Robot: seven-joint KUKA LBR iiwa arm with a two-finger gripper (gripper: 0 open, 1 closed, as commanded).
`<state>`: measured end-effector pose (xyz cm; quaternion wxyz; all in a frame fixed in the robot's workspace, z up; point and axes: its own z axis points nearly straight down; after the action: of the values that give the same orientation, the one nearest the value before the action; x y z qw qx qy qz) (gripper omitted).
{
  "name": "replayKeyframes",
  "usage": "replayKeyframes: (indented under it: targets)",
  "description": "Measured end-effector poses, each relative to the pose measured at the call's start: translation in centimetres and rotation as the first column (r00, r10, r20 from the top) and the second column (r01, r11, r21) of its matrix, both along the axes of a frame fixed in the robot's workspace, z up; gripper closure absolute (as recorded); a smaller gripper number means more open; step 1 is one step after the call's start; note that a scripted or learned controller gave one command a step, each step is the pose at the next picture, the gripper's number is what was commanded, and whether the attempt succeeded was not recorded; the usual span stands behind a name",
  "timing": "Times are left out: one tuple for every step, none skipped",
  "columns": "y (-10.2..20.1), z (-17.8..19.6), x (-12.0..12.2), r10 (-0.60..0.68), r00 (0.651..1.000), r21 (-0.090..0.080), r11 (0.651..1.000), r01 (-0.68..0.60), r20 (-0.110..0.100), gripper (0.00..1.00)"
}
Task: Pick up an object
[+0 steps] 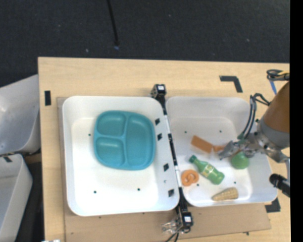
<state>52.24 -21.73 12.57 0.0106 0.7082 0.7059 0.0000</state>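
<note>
Camera view: fingers low in the right bin, apparently spread (blur prevents certainty) around a round green object, which lies directly beneath them. A green bottle lies to the left, long axis slanting down-right.

Even overhead light, soft shadows, slightly blurry low-resolution picture.

teal divided plate, left bin
</note>
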Motion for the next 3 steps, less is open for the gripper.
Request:
replayKeyframes:
  targets:
    - [-0.2,-2.5,0.0,0.000,1.000,0.012,1.000,0.000,-0.015,0.00]
    - [-0.3,-1.4,0.1,-0.003,1.000,0.012,1.000,0.003,-0.011,1.00]
    - [-0.5,5.1,0.2,0.008,1.000,0.012,1.000,-0.008,-0.007,1.00]
